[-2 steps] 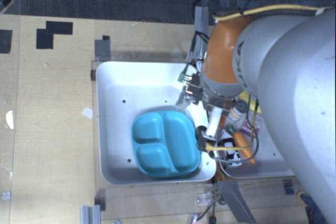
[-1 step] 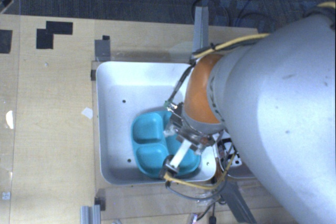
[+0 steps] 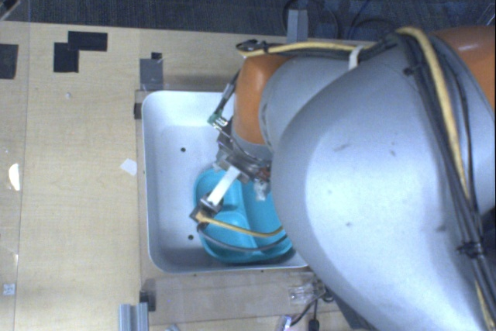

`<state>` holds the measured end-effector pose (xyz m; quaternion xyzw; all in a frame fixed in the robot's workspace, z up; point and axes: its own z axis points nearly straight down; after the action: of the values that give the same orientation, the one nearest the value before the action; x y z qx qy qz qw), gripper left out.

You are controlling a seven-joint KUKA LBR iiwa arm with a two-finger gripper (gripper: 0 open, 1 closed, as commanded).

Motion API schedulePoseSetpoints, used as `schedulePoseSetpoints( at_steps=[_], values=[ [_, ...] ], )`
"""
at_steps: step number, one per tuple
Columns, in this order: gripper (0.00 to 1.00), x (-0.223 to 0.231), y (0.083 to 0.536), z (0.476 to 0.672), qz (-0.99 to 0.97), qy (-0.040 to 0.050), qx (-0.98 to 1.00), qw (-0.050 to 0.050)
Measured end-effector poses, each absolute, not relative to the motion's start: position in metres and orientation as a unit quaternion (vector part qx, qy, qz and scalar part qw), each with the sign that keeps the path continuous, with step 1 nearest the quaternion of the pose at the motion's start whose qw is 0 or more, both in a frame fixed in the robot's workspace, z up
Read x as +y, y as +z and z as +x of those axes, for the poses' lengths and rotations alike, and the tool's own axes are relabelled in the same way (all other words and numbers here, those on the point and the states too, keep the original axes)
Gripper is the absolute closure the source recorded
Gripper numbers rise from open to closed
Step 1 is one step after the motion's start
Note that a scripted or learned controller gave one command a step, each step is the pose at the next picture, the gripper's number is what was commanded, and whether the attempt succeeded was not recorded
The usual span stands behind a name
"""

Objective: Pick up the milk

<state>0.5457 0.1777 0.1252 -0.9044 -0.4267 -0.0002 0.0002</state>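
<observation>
In the white bin [image 3: 167, 190] the gripper [image 3: 249, 181] — grip unreadable — hangs over a blue object [image 3: 240, 243]; it might grab that instead.

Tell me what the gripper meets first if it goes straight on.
Probably the blue object in the white bin: the gripper points down right over it, though the gap between them is unclear.

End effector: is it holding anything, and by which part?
Cannot tell. The end effector is over a blue object in the white bin, but the arm covers any contact.
</observation>
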Motion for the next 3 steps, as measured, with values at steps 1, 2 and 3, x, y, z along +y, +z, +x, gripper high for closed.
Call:
schedulePoseSetpoints(
  at_steps=[1,2,3],
  values=[
    [0.0,0.164,0.117,0.505,-0.9,0.0004,-0.436,0.001],
    [0.0,0.175,0.226,0.554,-0.902,-0.0016,-0.432,0.0],
    [0.0,0.12,0.124,0.553,-0.917,0.0013,-0.4,0.001]
  ],
)
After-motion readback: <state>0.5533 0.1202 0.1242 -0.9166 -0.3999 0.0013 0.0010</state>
